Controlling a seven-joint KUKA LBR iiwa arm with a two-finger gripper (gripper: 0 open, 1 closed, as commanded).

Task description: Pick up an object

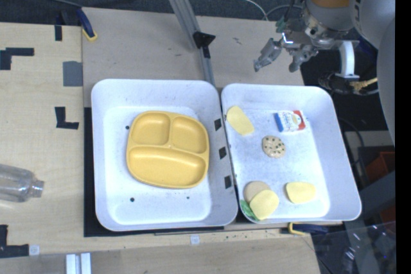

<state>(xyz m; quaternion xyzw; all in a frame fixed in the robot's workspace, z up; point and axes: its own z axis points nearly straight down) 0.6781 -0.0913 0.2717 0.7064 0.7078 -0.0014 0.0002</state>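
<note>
The grey two-finger gripper (282, 59) hangs with jaws spread, holding nothing, above the bench beyond the right white bin's (340, 157) far edge; a round chocolate-chip cookie (273, 147) lies mid-bin.

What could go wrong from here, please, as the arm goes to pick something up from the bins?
1. The gripper hangs open above the bench behind the right bin, holding nothing; a descent from there would likely miss.
2. The burger lies tight in the near corner against the bin wall, leaving a finger little room.
3. The cookie lies flat and may slip out of a pinch.
</note>
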